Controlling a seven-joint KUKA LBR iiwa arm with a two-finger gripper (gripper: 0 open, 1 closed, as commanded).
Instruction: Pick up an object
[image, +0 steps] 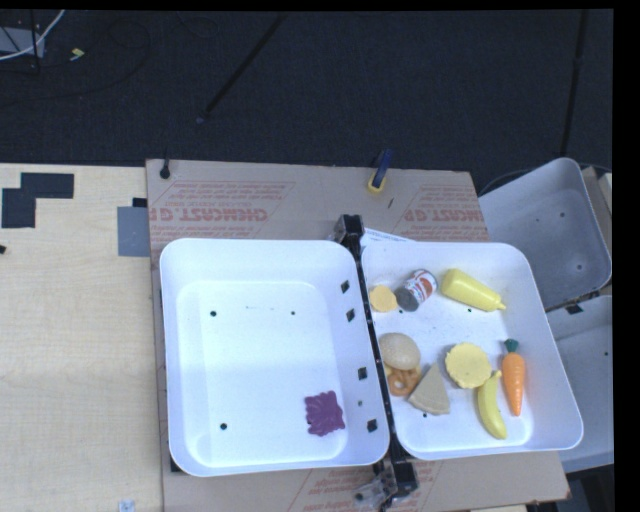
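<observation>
two white bins side by side, and the divider (362, 330) between them is our landmark. left of the divider, the left bin (190, 300) carries a purple grape bunch (324, 412) near its front corner. right of the divider, the right bin (545, 330) is crowded: a small yellow round piece (383, 298) just beside the divider, a little can (416, 289) next along, a yellow corn-like piece (472, 290) farther out. lower down, a beige round piece (399, 351) touches a pretzel (402, 381), then a wedge (431, 393), a yellow ruffled disc (468, 365), a banana (489, 405) and a carrot (513, 376) farthest from the divider.
</observation>
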